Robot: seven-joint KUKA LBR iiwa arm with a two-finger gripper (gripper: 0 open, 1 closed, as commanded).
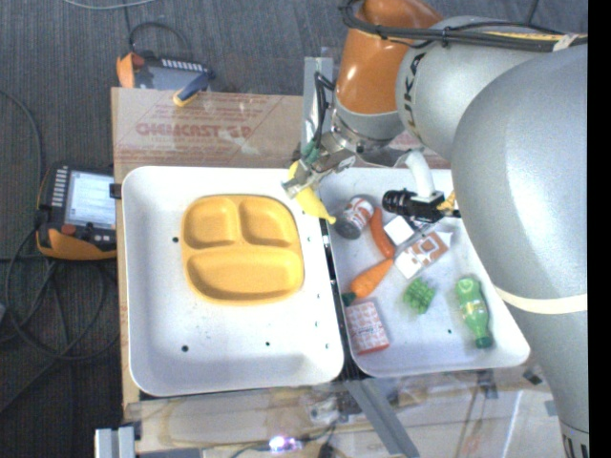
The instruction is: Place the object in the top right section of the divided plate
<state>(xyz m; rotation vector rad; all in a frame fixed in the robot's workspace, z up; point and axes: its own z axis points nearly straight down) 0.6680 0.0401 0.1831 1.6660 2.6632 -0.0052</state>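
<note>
Yellow banana clamped in end effector (beside can, carrot), near divided plate.

plate in L bin, carrot R bin

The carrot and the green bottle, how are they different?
The carrot is orange and pointy; the green bottle is green with a rounded body. The carrot lies slanted near the middle of the right bin; the bottle lies nearer that bin's right edge. Both lie flat in the same bin.
</note>
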